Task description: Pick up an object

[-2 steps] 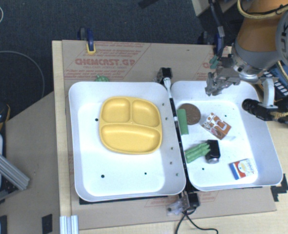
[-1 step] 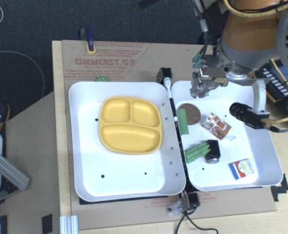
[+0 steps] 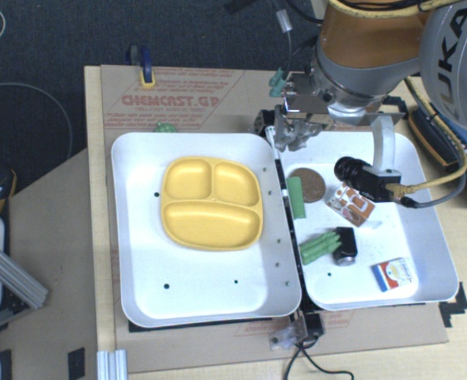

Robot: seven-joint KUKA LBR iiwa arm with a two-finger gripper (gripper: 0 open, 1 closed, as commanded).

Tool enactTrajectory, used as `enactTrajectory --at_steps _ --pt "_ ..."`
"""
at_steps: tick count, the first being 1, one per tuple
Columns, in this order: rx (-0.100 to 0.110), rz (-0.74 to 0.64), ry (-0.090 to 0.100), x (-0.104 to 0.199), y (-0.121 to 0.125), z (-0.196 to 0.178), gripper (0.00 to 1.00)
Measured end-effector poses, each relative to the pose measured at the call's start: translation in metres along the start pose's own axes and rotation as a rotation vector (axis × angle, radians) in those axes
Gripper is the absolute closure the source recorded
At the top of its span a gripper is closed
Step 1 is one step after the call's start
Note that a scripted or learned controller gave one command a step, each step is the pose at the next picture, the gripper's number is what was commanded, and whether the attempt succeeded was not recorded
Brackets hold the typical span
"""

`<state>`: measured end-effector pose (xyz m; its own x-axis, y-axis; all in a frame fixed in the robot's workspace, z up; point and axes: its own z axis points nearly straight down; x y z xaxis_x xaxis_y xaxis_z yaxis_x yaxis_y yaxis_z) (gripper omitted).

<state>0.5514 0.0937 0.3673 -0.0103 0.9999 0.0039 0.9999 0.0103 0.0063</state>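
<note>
Grey and orange arm point(image 3: 376, 30) reaching over the right bin point(image 3: 431, 236), gripper point(image 3: 297, 129) at that bin's top left corner, grip state impossible to tell, yellow divided plate point(image 3: 212, 203) in the left bin point(image 3: 138, 275), green stick point(image 3: 297, 198), brown disc point(image 3: 313, 186), small card point(image 3: 394, 274) in the right bin.

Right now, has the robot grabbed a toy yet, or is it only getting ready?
Only getting ready. Done: the arm has reached over the right bin, with the gripper at its back left corner. In hand: nothing visible between its fingers. Left: the whole pick. The green block, brown disc and small card all lie in that bin, and the yellow tray sits in the left bin.
</note>
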Motion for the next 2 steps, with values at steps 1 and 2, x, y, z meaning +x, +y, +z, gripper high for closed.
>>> enactTrajectory --at_steps 1,2 --pt "0.011 0.012 -0.005 -0.005 0.028 0.046 1.00" --pt "0.000 0.004 -0.001 0.035 -0.023 -0.025 1.00"
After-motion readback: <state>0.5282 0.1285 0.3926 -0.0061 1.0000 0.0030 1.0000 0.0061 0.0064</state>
